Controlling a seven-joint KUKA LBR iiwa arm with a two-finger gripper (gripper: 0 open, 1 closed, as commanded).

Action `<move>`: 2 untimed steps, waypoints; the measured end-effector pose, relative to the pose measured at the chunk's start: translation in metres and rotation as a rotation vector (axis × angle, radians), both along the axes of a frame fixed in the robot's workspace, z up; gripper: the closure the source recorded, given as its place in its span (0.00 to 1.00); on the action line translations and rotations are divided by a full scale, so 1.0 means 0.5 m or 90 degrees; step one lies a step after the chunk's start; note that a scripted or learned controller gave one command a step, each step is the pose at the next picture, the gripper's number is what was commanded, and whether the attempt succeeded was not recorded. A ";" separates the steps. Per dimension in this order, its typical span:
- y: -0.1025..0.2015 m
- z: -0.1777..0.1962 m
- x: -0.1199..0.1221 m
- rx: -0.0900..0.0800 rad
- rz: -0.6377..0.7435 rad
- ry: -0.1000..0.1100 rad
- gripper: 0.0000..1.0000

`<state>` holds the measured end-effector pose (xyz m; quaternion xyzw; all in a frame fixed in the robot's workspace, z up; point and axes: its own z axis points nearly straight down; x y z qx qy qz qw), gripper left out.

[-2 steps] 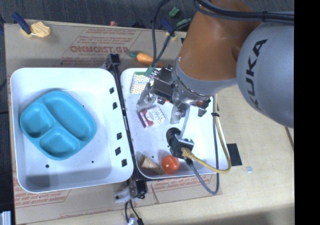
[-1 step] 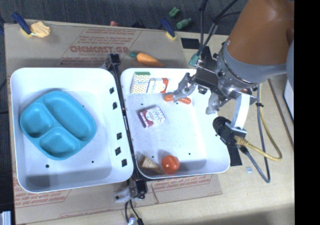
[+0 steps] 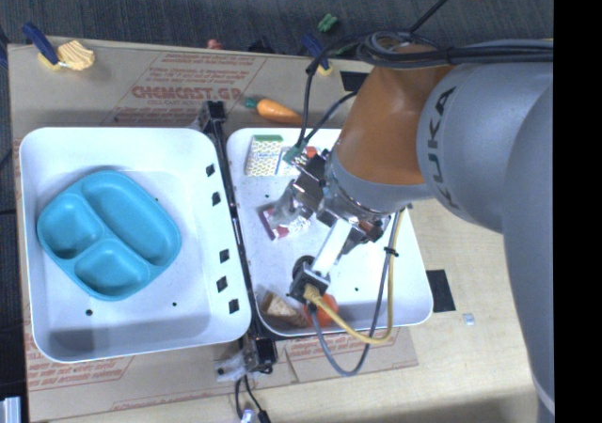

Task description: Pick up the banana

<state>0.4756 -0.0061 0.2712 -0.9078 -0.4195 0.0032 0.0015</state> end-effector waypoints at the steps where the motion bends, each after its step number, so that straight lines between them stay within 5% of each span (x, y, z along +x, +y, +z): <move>1: -0.106 -0.142 0.005 0.000 -0.069 0.000 0.00; 2: 0.034 -0.161 0.036 -0.001 -0.298 -0.001 0.00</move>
